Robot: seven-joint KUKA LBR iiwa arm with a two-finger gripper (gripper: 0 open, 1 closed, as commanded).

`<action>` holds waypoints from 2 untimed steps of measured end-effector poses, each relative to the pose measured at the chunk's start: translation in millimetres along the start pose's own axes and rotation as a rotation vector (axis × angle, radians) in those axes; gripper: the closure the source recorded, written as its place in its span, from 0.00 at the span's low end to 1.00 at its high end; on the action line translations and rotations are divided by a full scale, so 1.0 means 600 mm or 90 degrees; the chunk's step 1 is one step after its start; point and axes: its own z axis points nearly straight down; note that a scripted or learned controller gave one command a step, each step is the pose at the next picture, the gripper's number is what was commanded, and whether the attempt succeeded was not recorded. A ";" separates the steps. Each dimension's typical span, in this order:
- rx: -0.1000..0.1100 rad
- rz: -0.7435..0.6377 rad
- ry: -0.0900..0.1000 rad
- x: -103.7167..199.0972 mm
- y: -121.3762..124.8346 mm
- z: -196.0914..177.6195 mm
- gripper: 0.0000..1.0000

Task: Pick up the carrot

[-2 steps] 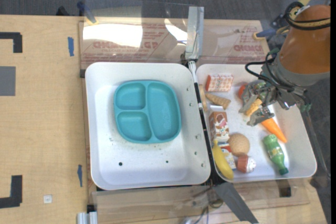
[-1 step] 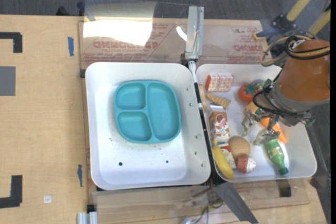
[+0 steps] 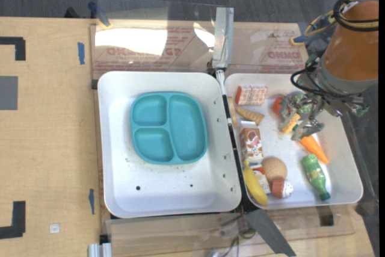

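The tool (image 3: 302, 119) is poised just above the carrot (image 3: 315, 148); its spread cannot be told; centring across the carrot is advised.

The hand (image 3: 302, 119) hovers just above the carrot (image 3: 315, 148).

Single fixed overhead camera, slanted down over both white bins (image 3: 114, 147).
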 end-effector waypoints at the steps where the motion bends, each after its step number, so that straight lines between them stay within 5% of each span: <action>1: -0.012 -0.143 0.008 0.119 -0.016 0.130 1.00; 2: -0.002 -0.215 0.001 0.067 0.064 -0.068 1.00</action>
